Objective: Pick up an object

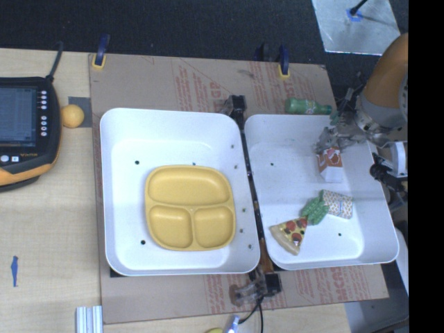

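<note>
I hang by the right bin's (388,252) far edge — fingers (327,143) over a small carton (330,161), spread unclear.

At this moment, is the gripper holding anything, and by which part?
It cannot be told. The gripper is down over the small red-and-white carton in the right bin, at its top end, but the view does not show a hold.
</note>
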### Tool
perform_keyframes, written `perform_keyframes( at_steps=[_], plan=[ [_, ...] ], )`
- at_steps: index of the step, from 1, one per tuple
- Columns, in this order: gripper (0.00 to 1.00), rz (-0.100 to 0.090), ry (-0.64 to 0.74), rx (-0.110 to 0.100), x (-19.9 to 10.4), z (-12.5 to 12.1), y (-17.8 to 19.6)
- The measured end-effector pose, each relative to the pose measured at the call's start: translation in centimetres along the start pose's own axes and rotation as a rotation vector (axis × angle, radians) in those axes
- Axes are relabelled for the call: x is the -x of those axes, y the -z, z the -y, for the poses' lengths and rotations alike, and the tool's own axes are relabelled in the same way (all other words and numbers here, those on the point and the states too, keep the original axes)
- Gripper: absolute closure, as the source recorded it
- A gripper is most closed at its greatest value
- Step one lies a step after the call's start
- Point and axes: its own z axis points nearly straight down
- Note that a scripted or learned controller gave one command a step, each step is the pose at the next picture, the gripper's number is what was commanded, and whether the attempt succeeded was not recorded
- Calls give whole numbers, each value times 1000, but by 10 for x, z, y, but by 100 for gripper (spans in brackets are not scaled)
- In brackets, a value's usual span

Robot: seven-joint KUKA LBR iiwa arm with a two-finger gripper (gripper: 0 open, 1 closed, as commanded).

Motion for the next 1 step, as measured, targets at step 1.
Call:
perform_keyframes(
  at_steps=[1],
  plan=[
    [100,-2,-4,2,-46,-6,50]
  ],
)
